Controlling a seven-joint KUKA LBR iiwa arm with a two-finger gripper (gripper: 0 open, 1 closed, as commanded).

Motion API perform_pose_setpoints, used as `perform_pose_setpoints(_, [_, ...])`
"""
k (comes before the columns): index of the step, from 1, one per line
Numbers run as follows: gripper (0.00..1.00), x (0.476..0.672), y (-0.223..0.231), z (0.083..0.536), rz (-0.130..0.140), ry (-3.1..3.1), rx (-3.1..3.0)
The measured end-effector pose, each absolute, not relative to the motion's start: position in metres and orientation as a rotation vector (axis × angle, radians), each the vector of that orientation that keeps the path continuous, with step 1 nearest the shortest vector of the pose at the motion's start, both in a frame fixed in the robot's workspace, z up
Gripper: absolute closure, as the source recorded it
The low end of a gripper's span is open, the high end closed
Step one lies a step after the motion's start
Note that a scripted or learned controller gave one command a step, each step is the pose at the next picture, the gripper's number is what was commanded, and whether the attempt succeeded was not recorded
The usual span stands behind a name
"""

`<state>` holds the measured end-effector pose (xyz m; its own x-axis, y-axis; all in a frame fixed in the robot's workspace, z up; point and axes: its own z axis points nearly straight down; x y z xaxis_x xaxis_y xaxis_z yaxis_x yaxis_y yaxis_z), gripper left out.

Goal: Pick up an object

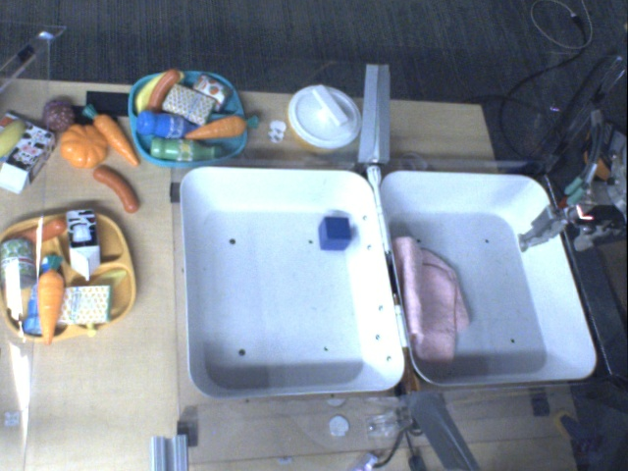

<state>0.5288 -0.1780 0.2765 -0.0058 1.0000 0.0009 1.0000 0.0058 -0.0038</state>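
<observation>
Dark carpet runs along the top of the camera view, and below it lies a pale wooden tabletop (147, 381) carrying two shallow white bins side by side.

Within the left bin (285, 361), a small blue cube (336, 232) sits toward the 1 o'clock part of the floor, near the wall shared with the neighbouring bin. The right bin (491, 224) holds a pink folded cloth (430, 300), lying lengthwise along its 9 o'clock side, close against the dividing wall.

At 3 o'clock of the view, the tool (537, 232) reaches over the right bin's far rim as a grey tip; whether it is spread apart or closed cannot be told at this size, and nothing shows between its tips. It stands well apart from both the cloth and the cube.

Off to 9 o'clock of the bins, a yellow tray (123, 278) carries toy food, a carrot among them. At 11 o'clock, a blue bowl (157, 155) is packed with more toy items. Between tray and bowl, an orange toy pumpkin (81, 147) and a toy sausage (118, 188) lie loose on the wood. At 12 o'clock, just behind the left bin, rests a round white lid (325, 114) on a yellowish dish. A grey metal post (374, 116) stands where the two bins meet.
</observation>
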Motion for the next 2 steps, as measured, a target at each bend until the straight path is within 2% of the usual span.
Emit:
perform_pose_setpoints(1, [0.00,0.513,-0.125,0.158,0.002,-2.362,-2.066])
perform_pose_setpoints(2, [0.00,0.493,-0.092,0.091,-0.014,-2.414,-2.036])
